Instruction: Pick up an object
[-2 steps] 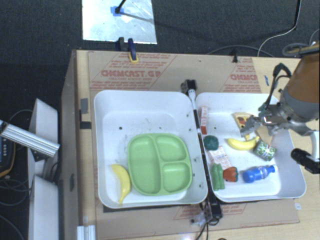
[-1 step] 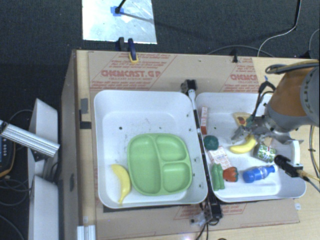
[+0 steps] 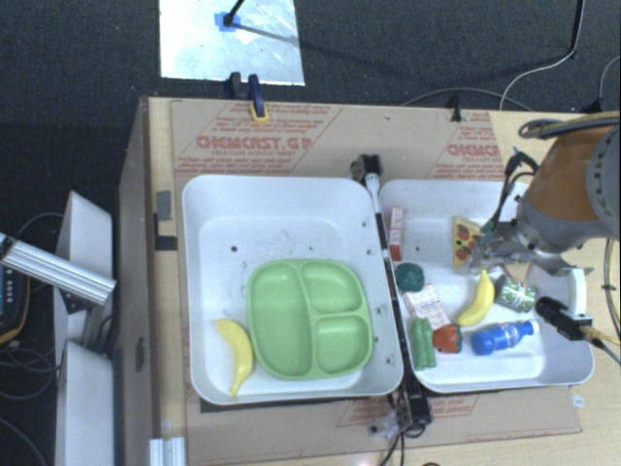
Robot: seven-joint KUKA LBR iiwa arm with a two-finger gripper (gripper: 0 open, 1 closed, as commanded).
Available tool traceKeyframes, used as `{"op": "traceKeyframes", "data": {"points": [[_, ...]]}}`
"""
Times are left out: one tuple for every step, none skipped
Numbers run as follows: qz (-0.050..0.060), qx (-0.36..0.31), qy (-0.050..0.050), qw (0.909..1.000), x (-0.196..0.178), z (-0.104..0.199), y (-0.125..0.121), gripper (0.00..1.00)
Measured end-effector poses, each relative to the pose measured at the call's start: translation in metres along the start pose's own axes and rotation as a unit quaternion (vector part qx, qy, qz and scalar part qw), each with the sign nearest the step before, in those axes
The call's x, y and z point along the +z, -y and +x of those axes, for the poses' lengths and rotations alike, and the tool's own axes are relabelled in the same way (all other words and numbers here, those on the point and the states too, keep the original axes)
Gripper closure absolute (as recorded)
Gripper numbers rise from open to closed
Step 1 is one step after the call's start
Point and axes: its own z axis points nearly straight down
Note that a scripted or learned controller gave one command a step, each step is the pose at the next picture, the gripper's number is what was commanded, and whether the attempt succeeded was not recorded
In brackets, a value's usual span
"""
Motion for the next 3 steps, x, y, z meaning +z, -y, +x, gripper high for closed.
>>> {"op": "traceKeyframes", "data": {"points": [[0.0,-0.001,-0.001,1.0,-0.058,0.044,0.029,1.0],[0.001,-0.001,0.0,1.0,-0.058,0.043,0.029,0.0],[0.0,-0.001,0.0,1.0,-0.012,0.018,0.033,0.0]]}}
